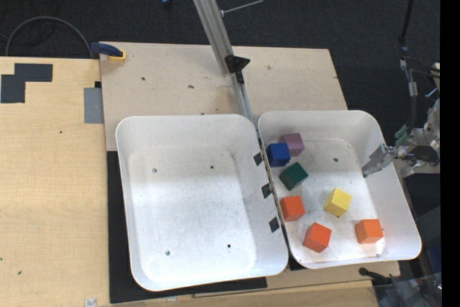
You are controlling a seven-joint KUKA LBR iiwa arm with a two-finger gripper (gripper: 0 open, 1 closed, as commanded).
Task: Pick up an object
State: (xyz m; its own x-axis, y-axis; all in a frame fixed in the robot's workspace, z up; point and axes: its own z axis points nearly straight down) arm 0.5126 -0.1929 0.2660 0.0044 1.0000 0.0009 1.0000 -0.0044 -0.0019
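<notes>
The yellow cube [338, 202] is seen in the right bin [397, 190], with an orange cube [369, 231] near it. The gripper [376, 160] is poised over the bin's right rim; its state cannot be told. A neighbour could be knocked.

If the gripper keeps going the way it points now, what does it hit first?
Probably the right bin's rim or inner wall, just ahead of the gripper. Beyond that lies the yellow cube, though depth is unclear.

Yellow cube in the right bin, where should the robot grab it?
Probably from straight above, pinching two opposite flat sides of the yellow cube. It sits apart from the orange cubes and the bin wall, turned a bit cornerwise, so the gripper should twist to match.
</notes>
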